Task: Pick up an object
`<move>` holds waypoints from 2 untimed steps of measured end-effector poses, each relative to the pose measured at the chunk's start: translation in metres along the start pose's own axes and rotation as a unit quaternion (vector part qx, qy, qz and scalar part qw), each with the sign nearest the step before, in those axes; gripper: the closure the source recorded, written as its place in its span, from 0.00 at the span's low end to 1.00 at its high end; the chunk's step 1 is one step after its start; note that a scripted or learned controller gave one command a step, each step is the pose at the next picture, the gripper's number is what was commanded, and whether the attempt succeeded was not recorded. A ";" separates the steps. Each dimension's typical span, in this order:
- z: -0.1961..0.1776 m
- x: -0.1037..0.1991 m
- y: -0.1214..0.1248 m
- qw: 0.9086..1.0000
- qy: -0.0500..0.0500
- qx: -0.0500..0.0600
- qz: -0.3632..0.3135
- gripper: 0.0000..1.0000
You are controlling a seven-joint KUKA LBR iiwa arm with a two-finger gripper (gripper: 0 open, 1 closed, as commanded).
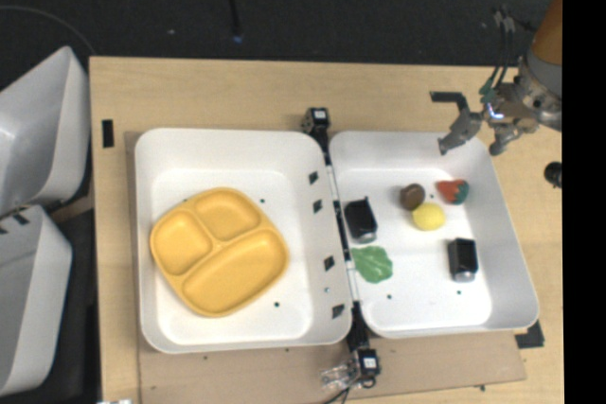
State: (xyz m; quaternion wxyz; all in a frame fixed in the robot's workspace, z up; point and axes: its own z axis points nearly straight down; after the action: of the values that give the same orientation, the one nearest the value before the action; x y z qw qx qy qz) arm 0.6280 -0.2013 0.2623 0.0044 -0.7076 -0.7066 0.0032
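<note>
Nearest edge of light wooden desk (114, 90): small tangle of wires at the seam between the two bins.

Left shallow white bin (151, 298): yellow three-compartment plastic plate (219, 249), sitting left of centre.

Right shallow white bin (502, 298), near to far: green crumpled soft piece (372, 264) by the left wall; black rectangular block with a silver end (462, 259) toward the right; black boxy object (360, 219) just beyond the green piece, near the divider; yellow round ball (428, 217) mid-bin; brown round ball (412, 196) just beyond it, nearly touching; red and teal small object (452, 191) just right of those two.

Above far right corner of right bin: gripper (472, 135), reaching in from the right, wrist roughly level, fingers pointing left and down. Fingers spread apart, nothing between them. Well clear of all objects; nearest is the red and teal one.
</note>
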 end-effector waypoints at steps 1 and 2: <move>-0.008 0.001 0.002 1.000 -0.001 -0.006 -0.001 0.00; 0.053 -0.003 -0.003 1.000 -0.001 -0.004 0.000 0.00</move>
State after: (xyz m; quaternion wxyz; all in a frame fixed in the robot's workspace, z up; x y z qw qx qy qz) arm 0.6244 -0.2044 0.2091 0.0008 -0.7073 -0.7069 0.0015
